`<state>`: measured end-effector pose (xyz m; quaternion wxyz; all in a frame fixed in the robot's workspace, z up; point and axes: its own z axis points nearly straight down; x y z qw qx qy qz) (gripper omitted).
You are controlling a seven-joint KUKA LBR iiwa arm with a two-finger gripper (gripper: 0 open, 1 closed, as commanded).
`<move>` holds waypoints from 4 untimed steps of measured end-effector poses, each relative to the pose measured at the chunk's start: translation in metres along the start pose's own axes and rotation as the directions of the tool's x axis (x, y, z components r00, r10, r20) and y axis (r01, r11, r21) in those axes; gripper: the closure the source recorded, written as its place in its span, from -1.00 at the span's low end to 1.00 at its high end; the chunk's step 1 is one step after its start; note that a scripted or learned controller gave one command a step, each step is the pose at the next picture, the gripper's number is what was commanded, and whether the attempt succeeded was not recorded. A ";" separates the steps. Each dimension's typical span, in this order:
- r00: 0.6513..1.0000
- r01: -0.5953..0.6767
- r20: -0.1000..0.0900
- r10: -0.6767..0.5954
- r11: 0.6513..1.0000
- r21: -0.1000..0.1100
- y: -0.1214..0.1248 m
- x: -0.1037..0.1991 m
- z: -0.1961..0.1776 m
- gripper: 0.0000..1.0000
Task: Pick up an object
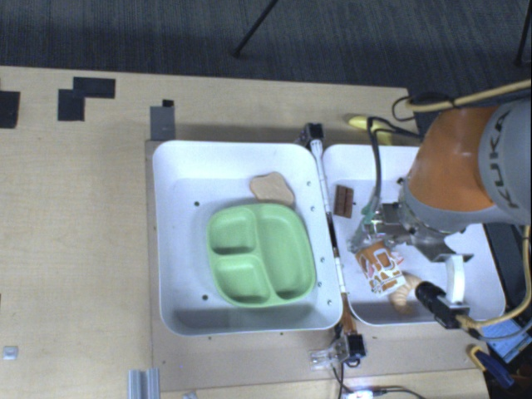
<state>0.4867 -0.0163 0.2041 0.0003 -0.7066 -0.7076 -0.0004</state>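
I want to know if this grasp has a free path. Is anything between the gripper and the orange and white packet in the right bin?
Nothing visible does. The gripper sits right above the orange and white packet in the right bin. The small brown block lies off to the side, and a tan object lies just past the packet.

Orange-and-white packet, tilted, right bin's near side

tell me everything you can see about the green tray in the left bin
The green tray is a pale green divided plate with rounded corners, plastic by its look, with three shallow compartments: two smaller ones on its left and a long one on its right. It lies flat and right side up, turned slightly askew, in the middle of the left bin. Its compartments hold nothing. A flat tan piece lies at its upper edge, touching or nearly so.
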 end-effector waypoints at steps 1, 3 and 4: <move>1.000 0.002 -0.001 -0.002 1.000 -0.003 0.001 0.001 -0.010 1.00; 1.000 0.008 -0.003 -0.008 1.000 -0.008 0.004 0.002 -0.031 1.00; 1.000 0.013 -0.004 -0.013 1.000 -0.010 0.005 0.003 -0.041 1.00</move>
